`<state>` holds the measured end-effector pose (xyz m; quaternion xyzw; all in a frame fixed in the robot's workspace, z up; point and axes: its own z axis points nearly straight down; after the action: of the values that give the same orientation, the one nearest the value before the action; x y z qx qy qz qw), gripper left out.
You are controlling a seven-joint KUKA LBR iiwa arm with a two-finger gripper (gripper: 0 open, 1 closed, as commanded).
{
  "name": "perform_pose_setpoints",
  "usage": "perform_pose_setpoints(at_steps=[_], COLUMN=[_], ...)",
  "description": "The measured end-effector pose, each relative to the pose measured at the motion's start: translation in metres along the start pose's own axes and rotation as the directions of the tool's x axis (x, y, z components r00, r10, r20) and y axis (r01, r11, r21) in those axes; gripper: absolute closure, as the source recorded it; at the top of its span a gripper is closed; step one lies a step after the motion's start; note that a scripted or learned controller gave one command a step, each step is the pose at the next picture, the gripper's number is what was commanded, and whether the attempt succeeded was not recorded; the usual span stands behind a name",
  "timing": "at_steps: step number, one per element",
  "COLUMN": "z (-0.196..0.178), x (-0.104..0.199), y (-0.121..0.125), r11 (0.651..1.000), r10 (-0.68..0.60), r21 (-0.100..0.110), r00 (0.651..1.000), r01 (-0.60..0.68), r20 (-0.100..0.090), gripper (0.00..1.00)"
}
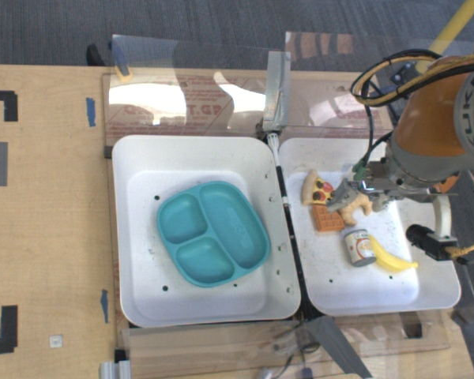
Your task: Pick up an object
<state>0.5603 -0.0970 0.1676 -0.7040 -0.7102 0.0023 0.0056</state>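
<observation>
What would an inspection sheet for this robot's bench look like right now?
Surface: tan bench bearing two white bins.
Job's things: right bin holds pizza slice, waffle, can, banana.
Clutter: left bin holds teal divided plate.
Grippers: gripper low over the toys near the waffle; nothing seen held.
Cables: black and yellow loops above the arm.
Surroundings: clear panels behind the bins.
</observation>
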Motion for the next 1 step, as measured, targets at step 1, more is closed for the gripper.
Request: perform_pose_setpoints(at_steps=[1], z=[0.0799], x=[-0.0071], y=[-0.0277], r11=[1.0], r10=[0.008], r21=[-0.018], r00=[1.0], r01=[-0.008], r20=[0.005], gripper=[0.0])
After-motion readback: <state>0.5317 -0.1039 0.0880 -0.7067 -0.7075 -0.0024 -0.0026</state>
